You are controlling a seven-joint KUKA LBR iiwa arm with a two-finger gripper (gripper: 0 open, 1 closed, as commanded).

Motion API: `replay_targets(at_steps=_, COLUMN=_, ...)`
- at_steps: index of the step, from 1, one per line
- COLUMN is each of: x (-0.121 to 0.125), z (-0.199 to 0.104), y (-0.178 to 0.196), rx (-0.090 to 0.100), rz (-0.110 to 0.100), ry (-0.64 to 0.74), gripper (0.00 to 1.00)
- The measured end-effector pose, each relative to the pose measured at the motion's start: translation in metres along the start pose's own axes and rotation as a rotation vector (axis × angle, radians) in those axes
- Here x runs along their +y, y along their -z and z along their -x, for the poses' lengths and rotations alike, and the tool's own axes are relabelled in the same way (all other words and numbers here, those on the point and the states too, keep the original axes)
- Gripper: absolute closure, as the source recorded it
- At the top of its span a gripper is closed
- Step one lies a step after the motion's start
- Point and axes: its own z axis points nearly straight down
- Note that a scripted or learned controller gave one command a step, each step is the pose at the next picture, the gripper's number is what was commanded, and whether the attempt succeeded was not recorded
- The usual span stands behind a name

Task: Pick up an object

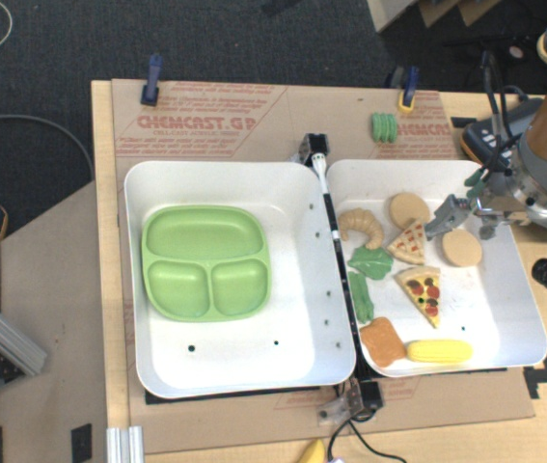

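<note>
1. The arm (543,152) reaches in from the right over the right bin (519,287); its gripper (450,216) hangs above the bin's upper middle. Whether the jaws are open or closed cannot be told, and nothing shows between them.
2. Just beside the gripper lie a pizza slice (410,243), a round tan cookie (408,207) and a second round cookie (462,250).
3. Further left in that bin sit a croissant (362,225) and green leaf pieces (366,273).
4. Lower down are another pizza slice (422,292), an orange patty (383,341) and a yellow corn cob (438,352) touching it.
5. The left bin (157,355) holds a green divided tray (206,261), well apart from the gripper.
6. A small green block (384,128) lies on the worktop (244,114) behind the bins.
</note>
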Motion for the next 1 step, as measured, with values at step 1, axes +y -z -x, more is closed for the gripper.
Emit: replay_targets(at_steps=1, x=0.0549, z=-0.0604, y=0.0158, rx=-0.001, rz=-0.002, ry=-0.002, gripper=0.0)
